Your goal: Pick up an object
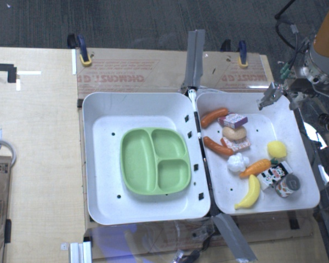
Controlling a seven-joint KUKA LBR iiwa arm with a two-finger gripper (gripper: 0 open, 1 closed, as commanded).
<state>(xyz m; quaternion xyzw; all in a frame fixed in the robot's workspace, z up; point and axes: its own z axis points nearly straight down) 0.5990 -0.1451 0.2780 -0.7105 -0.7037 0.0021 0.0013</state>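
One banana, two sausages; the banana's long axis runs upper right to lower left. State of gripper cannot be told.

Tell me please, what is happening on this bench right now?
A robot arm reaches in from the right, its hand hovering over the back edge of the right bin. That bin holds toy food: a banana, a carrot, a lemon and two sausages. Nothing is picked up yet. The left bin holds a green divided plate.

Toy food — sausages, banana, carrot, lemon — loose in right bin
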